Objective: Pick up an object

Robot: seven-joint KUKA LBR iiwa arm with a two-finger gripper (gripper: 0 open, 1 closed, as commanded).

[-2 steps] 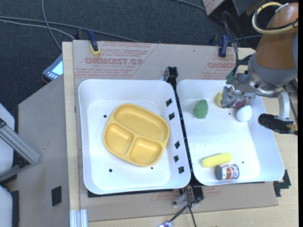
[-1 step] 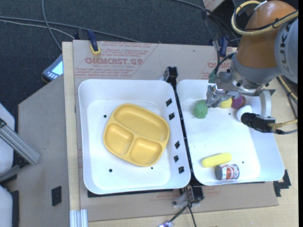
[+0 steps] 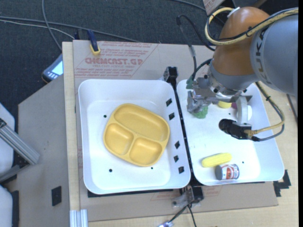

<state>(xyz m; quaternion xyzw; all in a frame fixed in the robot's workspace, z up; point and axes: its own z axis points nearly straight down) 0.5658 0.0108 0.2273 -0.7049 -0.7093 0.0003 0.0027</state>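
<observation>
While the arm reaches over the right bin (image 3: 265, 167), its gripper (image 3: 197, 103) hangs at the far left corner, right over a small green object (image 3: 202, 111); whether the pincer is spread or pinching cannot be told. A yellow corn-like piece (image 3: 216, 160) and a small can (image 3: 227, 172) lie near the front edge, and a yellow divided plate (image 3: 136, 134) sits in the left bin (image 3: 90, 126).

A green object (image 3: 201, 111) sits at the gripper (image 3: 195, 104). Below it lie a yellow piece (image 3: 216, 160) and a red-and-white can (image 3: 228, 172). Left is a yellow plate (image 3: 136, 134).
</observation>
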